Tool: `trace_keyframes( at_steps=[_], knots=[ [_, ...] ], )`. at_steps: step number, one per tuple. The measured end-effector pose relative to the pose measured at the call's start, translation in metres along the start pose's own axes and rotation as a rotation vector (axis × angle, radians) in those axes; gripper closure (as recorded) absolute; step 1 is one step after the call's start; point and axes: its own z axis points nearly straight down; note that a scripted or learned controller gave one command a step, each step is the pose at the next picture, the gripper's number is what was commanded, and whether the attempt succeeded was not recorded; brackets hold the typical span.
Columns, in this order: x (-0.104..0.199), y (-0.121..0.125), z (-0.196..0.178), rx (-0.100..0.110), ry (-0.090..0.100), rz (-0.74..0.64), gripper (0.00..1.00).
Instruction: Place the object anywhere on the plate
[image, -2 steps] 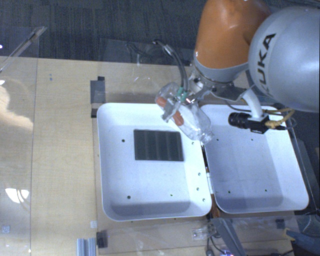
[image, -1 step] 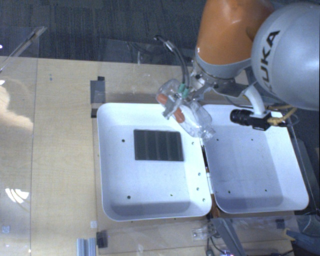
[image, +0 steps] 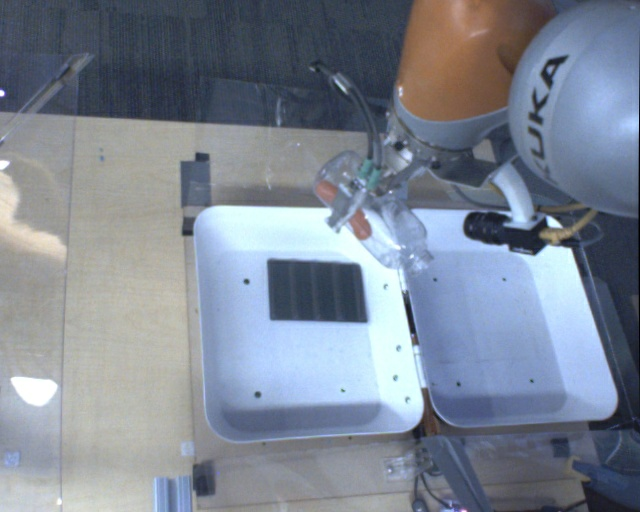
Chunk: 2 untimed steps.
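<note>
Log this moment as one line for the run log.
gripper: above left bin's back-right corner | clear object: beside fingers, hold unclear | dark plate: bare | placement: not done

clear glossy plastic bottle (image: 392, 232); smooth matt white plastic bins (image: 230, 300); dark ribbed plate (image: 316, 291); pale wood-look bench (image: 100, 300); glossy orange arm band (image: 455, 50).

Dark grey carpet floor (image: 180, 60) behind, pale wooden bench (image: 100, 300), bright light glare on its left

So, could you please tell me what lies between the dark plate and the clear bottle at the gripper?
In the camera view, just bare white floor of the left bin separates the dark plate from the clear bottle.
</note>
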Motion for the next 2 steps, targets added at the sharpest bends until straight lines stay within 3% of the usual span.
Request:
trace_keyframes(
  at_steps=[2],
  knots=[
    [-0.001,0.003,-0.022,-0.011,-0.005,-0.007,1.0]
  ],
)
